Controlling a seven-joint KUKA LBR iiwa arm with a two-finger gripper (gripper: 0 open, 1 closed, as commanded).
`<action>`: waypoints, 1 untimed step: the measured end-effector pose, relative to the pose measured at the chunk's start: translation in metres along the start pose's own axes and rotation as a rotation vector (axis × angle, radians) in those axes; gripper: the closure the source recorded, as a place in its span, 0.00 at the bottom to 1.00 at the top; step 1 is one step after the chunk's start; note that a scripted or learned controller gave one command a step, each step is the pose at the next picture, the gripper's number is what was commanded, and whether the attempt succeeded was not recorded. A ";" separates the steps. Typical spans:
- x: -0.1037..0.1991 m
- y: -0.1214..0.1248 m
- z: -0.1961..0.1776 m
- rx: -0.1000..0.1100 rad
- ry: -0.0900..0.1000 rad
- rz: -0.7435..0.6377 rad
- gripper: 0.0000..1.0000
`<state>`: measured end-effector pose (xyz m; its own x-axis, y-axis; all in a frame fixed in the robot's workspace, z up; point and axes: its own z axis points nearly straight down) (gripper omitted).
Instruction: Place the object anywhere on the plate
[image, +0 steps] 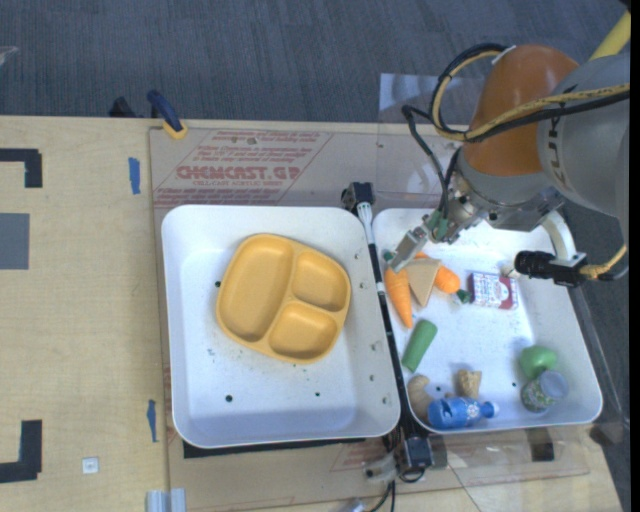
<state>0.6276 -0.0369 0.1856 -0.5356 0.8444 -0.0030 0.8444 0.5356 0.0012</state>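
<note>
The pincer (408, 246) hangs just above the carrot (399, 296), right of the yellow plate (284, 296); whether its jaws are apart I cannot tell.

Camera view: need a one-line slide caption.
KUKA arm's pincer hovers over toy food near the carrot in the right bin; the yellow divided plate sits in the left bin.

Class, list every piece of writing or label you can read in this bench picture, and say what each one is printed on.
"CHEMCAST GP": large red letters on the clear sheet lying behind the left bin.
Smaller red lines above and below that name: too blurred to read.
Print on the small red and white carton in the right bin: too small to read.
Label on the blue bottle: unreadable.
</note>
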 end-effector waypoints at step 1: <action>0.000 0.002 -0.012 -0.005 -0.005 -0.003 1.00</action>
<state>0.6297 -0.0361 0.1975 -0.5381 0.8428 -0.0082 0.8428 0.5382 0.0067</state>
